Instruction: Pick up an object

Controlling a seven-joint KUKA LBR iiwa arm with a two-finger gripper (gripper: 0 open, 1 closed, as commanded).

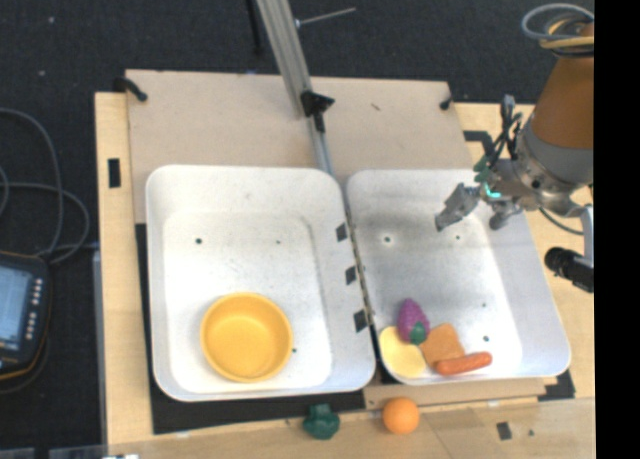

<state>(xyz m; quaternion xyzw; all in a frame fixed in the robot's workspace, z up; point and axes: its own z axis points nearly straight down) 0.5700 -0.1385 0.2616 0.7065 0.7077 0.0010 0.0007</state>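
Observation:
My gripper (476, 214) hangs over the far right part of the right bin (420, 247), below the orange-banded wrist. Its fingers (454, 210) stand spread apart and open, with nothing between them. In the bin's near corner lies a small cluster: a purple piece with a green stem (411, 319), a pale yellow disc (398, 354), an orange chunk (442, 342) and a red-orange carrot-like stick (463, 364). The cluster lies well toward the front of the bin from the gripper. A yellow bowl (246, 336) sits in the near part of the left bin (240, 217).
An orange ball (400, 415) and a small green object (321, 422) lie on the bench in front of the bins. A slanted metal rail (288, 47) runs from the top down to the gap between the bins. A handheld pendant (20, 317) sits at the far left.

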